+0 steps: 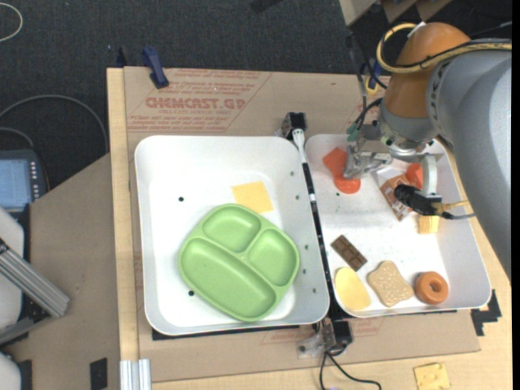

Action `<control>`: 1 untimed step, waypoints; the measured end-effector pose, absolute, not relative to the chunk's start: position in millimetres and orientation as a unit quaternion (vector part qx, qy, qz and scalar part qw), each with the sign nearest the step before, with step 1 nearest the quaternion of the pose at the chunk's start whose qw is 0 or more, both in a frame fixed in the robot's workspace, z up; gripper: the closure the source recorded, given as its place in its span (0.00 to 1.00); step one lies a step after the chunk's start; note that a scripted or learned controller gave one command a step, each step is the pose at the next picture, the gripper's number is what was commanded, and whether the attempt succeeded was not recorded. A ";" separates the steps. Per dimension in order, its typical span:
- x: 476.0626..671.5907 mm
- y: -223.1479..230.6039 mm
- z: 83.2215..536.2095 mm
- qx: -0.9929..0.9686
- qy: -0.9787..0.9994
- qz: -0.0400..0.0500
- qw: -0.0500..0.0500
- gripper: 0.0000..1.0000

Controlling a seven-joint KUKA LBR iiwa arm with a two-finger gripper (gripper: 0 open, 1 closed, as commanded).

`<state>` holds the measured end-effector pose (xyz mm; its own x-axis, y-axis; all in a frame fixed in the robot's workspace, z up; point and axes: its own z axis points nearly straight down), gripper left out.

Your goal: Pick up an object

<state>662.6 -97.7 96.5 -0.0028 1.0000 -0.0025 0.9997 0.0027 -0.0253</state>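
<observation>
You see the arm [455,96] reaching in from the right, bent down into the right bin [463,299]. Its pincer [355,169] stands over an orange-red object [341,173], perhaps touching it; I cannot tell its grip.

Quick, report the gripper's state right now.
Gripper: down in the right bin over an orange-red piece; open or shut cannot be told, and no hold is confirmed.

floor [65,39]: dark carpet | bench board [195,104]: brown, printed | cable [12,19]: white loop
</observation>
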 end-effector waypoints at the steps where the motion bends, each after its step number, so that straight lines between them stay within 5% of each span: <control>1: 662.2 -97.9 96.0 -0.706 -0.708 0.011 0.008 0.00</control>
<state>662.2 -97.9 96.0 -0.0036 1.0000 -0.0036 0.9996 0.0035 -0.0274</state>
